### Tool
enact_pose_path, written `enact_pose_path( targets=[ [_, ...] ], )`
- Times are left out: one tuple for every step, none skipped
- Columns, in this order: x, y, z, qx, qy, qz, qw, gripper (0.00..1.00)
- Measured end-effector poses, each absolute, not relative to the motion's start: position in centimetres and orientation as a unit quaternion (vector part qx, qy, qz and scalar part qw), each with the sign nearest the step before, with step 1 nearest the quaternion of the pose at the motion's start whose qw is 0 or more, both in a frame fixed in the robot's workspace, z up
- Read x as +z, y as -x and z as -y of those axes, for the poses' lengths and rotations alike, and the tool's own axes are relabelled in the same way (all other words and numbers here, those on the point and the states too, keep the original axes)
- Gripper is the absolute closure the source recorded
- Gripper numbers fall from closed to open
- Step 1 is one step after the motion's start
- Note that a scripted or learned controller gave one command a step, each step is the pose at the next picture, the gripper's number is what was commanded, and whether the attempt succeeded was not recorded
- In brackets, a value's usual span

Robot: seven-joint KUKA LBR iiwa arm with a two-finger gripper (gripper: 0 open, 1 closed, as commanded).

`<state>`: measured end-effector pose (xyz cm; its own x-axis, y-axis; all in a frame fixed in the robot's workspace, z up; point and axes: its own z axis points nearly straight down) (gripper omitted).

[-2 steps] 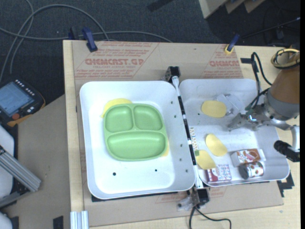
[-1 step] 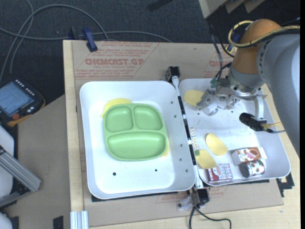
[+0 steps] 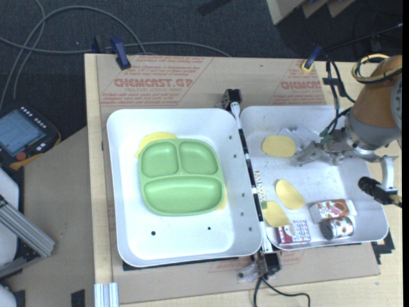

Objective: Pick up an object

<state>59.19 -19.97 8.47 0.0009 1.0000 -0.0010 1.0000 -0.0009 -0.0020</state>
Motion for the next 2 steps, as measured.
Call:
enact_pose_path(
  targets=[
    [13.1,-66.7,20.4,-0.0005,0.706,0.708,-0.002,0.0],
    [9.6,-56.0,16.8,0.0005,0.707,0.707,0.001,0.0]
  ],
)
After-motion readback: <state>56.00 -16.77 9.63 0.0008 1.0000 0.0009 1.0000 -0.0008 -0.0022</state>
